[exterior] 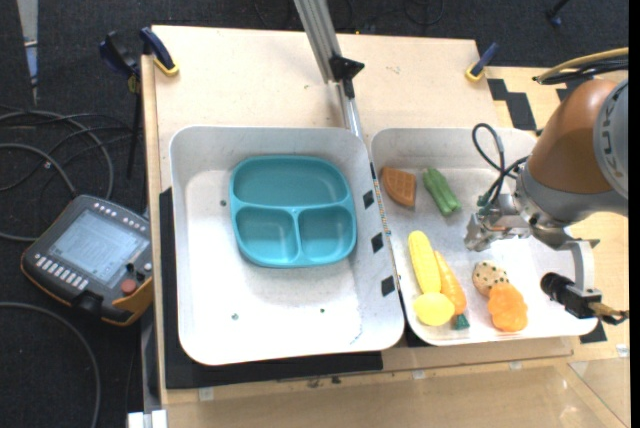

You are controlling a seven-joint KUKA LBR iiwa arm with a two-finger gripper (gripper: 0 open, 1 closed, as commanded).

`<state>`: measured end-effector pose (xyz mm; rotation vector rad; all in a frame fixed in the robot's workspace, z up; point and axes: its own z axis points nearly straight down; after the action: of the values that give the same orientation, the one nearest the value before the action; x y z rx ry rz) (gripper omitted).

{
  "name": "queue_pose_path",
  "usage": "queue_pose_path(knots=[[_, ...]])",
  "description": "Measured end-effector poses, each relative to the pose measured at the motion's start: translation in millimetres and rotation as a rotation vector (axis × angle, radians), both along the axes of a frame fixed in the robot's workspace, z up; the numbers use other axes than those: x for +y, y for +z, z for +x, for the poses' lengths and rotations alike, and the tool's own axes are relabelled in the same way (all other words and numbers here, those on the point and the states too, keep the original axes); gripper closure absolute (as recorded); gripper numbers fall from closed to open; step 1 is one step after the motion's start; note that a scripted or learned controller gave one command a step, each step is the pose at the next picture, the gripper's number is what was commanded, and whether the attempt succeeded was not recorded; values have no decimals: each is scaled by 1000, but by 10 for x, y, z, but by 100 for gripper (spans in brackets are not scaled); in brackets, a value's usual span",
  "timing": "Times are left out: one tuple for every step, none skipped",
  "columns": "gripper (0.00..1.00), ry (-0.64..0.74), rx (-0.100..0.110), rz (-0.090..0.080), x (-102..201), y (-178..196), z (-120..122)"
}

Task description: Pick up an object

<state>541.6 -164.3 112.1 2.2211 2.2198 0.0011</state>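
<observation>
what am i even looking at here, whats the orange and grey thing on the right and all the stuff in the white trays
One camera is fixed above a bench, looking down at a slant. The grey and orange thing is a robot arm reaching in from the right; its gripper hangs over the right bin, and nothing can be seen between its fingers. That bin holds toy food: a brown bread-like slice, a green vegetable, a yellow corn cob, a carrot, a yellow round piece, a speckled cookie-like piece and an orange piece. The left bin holds a teal divided tray.
</observation>
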Motion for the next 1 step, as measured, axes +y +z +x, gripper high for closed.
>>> queue_pose_path(knots=[[100, 4, -5, -1, 67, 553, 96]])
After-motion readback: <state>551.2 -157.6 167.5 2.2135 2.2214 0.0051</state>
